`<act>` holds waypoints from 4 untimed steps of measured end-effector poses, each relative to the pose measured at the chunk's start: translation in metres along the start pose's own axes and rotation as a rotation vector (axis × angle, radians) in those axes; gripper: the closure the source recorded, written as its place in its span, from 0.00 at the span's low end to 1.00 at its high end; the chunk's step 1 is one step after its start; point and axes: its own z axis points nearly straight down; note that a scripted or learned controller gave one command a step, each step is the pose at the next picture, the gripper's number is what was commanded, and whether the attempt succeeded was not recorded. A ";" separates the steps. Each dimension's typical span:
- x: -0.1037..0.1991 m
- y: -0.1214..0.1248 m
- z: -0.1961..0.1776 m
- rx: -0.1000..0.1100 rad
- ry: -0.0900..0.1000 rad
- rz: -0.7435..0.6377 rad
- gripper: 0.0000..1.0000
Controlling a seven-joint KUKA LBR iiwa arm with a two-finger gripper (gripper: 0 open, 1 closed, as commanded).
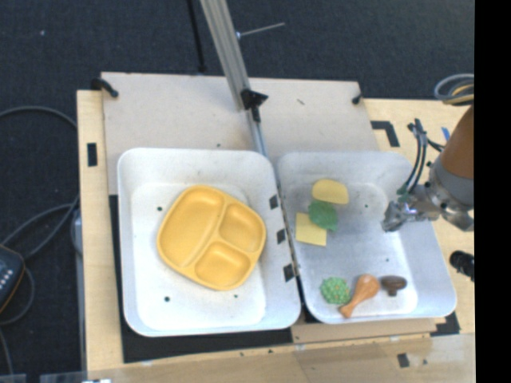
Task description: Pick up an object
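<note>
The right bin (415, 270) holds several small toy foods. A yellow piece (330, 191) lies at the back, with a dark green round piece (323, 215) and a pale yellow square (310, 230) just in front of it. Near the front lie a bumpy green piece (334, 290), a tan drumstick (360, 293) and a small brown piece (393, 283). My gripper (396, 216) hangs over the right side of this bin, with nothing seen in it. It is well right of the dark green piece and above the brown piece.
The left bin (140, 294) carries a yellow divided plate (211, 236). A slanted metal pole (227, 46) rises behind the bins. Cables (419, 146) hang by the arm at the right edge.
</note>
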 end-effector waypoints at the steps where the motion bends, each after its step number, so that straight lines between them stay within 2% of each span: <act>1: 0.003 0.011 -0.057 0.001 0.000 -0.001 1.00; 2: 0.001 0.012 -0.065 0.006 0.003 -0.001 1.00; 3: 0.062 0.009 -0.072 0.006 0.005 -0.005 1.00; 4: 0.116 0.001 -0.063 0.007 0.005 -0.004 1.00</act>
